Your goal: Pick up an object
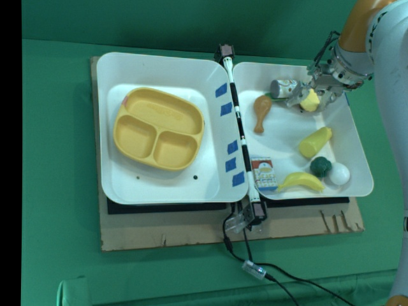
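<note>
Even overhead light, soft shadows, mild glare on white bins, slightly soft focus

A green bench bears a cardboard sheet under two white bins.

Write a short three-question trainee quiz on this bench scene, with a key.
1. True or false: the yellow divided tray lies in the left bin.
2. Which lies nearest the banana? A) soda can B) dark green ball C) drumstick
3. Fill in: the pincer is at a small ____-coloured object in the right bin.

Key: 1 true; 2 B; 3 yellow.
</note>
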You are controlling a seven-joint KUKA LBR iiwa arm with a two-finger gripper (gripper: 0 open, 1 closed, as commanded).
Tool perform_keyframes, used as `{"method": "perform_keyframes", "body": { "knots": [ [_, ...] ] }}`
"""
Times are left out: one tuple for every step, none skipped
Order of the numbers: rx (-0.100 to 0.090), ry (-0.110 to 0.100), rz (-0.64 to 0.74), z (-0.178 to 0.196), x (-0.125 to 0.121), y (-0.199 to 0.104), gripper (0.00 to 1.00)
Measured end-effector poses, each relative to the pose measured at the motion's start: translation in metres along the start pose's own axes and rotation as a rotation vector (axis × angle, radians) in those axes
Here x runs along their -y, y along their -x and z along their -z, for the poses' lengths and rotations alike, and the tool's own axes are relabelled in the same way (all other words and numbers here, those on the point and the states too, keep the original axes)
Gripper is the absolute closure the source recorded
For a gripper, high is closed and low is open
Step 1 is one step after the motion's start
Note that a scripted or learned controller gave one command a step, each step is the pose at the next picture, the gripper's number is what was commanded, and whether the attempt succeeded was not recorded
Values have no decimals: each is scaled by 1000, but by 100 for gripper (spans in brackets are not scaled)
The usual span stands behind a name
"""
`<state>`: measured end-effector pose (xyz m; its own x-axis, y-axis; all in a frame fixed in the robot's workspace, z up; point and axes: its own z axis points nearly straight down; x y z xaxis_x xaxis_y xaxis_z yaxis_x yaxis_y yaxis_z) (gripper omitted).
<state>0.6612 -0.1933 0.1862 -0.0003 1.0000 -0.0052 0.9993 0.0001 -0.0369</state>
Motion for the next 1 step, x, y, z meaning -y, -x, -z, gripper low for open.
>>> {"method": "perform_keyframes", "body": {
  "knots": [
    [15,16,-9,17,-2,5,100]
  ]
}}
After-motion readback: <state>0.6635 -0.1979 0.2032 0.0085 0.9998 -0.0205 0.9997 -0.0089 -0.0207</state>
